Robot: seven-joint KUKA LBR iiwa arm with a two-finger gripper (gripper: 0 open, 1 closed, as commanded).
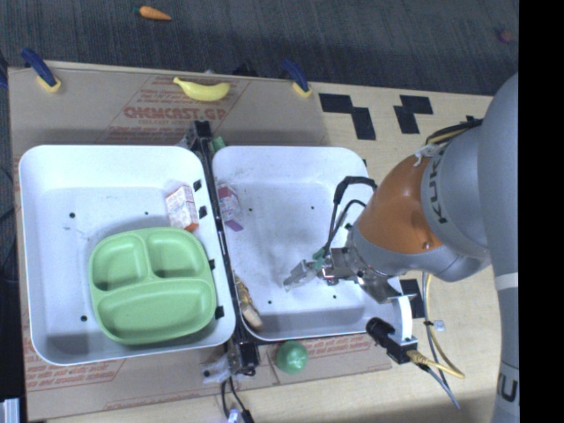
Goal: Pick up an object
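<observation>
The grey arm (458,201) with its orange band is reaching in from the right and hanging low over the right bin (352,161), and the claw (300,276) is pointing left toward the middle of that bin's floor. Whether the claw is apart or together, I cannot tell; the tips are too small and blurred against the white floor, and nothing is showing clearly between them.

Over in the right bin, a small pink-and-white packet (227,204) is lying against the left wall, well apart from the claw. A tan object (247,309) is sitting down in the near-left corner, just beside the divider.

In the left bin (44,236), a green compartment tray (152,283) is taking up the near half, lying flat. A small red-and-white carton (181,206) is resting just behind it, near the right wall.

Out on the tabletop (264,113), a yellow banana (202,87) is lying behind the bins on the cardboard, and a green ball (292,356) is sitting in front of the right bin. An orange carrot (155,12) is lying on the floor beyond.
</observation>
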